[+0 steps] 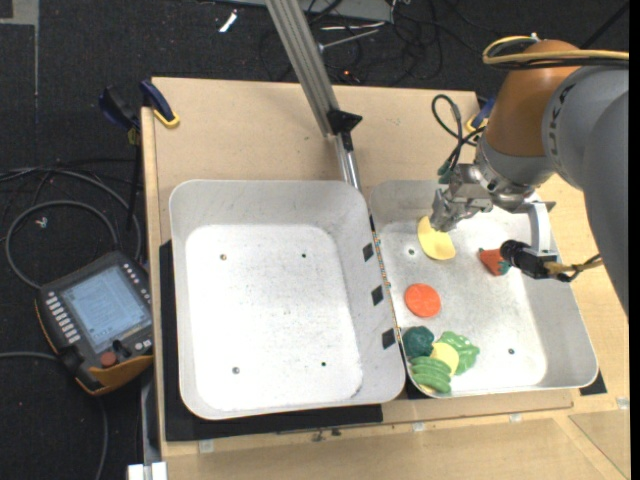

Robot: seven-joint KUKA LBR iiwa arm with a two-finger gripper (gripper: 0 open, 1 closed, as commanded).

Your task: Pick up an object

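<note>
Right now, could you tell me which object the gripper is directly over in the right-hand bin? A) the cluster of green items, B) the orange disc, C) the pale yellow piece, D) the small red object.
C: the gripper sits right at the top edge of the pale yellow piece, while the orange disc and green items lie farther toward the bin's front.

A pale wooden desk (250,128) carries two shallow white bins side by side. The left bin (190,298) takes up the near left part of the desk, and the right bin (545,353) sits touching it along their shared edge. A blue and yellow clamp (158,103) grips the far left corner of the desk. A slanted metal pole (305,53) meets the desk between the bins at the far side.
</note>
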